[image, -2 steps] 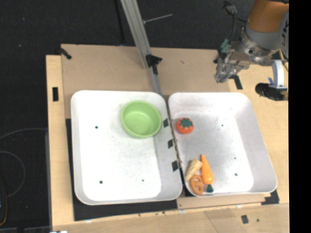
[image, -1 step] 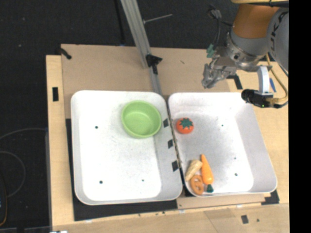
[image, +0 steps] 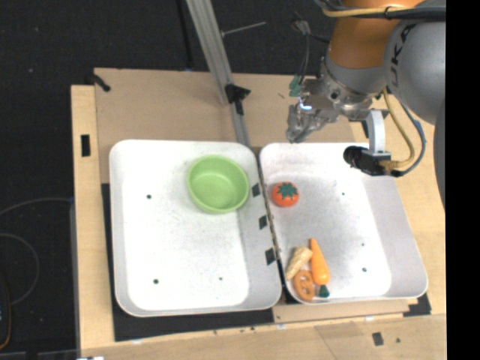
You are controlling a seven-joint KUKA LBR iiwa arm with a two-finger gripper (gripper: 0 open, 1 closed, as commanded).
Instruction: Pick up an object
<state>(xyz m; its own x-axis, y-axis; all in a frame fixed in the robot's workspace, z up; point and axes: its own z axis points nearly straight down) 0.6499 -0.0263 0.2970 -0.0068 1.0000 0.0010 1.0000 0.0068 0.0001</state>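
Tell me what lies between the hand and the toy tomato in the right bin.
Nothing: the camera view shows bare white floor of the right bin between the hand above the bin's far edge and the toy tomato.

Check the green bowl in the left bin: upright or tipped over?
Upright. The green bowl sits in the left bin with its round opening facing up, rim fully visible and nothing inside it.

Two bins side by side on the bench [image: 86,223]: left bin [image: 135,276] with a bowl [image: 217,184] near its back right corner. In the right bin [image: 390,253], a toy tomato [image: 285,193] near the back left, and a toy carrot [image: 319,261] with other toy food [image: 300,272] just beside it at the front left. Above the right bin's back edge, the gripper [image: 298,130].
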